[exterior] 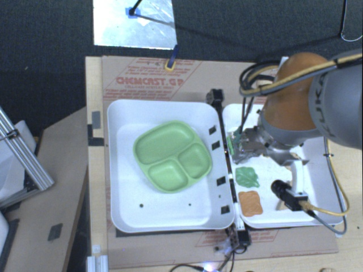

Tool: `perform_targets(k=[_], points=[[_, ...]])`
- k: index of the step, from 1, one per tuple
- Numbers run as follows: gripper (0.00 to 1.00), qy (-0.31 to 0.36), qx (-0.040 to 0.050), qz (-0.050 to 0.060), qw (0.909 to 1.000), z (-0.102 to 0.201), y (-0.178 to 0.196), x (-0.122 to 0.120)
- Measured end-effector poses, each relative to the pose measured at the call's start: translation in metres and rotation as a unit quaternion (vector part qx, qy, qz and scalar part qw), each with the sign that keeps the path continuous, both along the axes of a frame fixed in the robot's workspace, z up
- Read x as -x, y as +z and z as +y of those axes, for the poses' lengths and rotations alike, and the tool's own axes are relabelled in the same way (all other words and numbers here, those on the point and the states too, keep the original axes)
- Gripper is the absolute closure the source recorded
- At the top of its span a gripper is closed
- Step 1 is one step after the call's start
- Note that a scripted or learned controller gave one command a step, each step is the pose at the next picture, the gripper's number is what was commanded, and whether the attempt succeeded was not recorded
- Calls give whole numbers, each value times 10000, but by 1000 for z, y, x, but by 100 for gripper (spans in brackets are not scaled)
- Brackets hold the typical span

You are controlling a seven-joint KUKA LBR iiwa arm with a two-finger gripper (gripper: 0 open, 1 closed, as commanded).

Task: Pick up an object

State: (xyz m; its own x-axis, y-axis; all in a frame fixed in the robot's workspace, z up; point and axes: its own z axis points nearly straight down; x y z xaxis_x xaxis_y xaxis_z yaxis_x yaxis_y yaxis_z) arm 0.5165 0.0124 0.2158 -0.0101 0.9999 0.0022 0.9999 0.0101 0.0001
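A green sectioned plate (172, 156) lies in the left bin (122, 208). In the right bin (320, 205) a crumpled green object (247, 177) lies near the left wall, with a flat orange-brown object (250, 203) just in front of it. My gripper (243, 147) hangs low at the right bin's left side, just behind the green object. A bit of green shows beside it at the wall. The wrist hides the fingertips.
A black divider with clips (224, 157) runs between the two bins. The arm's orange band and grey body (300, 106) cover the back of the right bin. A black cable connector (286, 194) hangs over the right bin's front.
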Motion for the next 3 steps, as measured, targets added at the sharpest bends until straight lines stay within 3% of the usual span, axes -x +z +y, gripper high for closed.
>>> perform_targets(k=[3], points=[[100, -46, 8, -8, 10000, 0, 1, 4]])
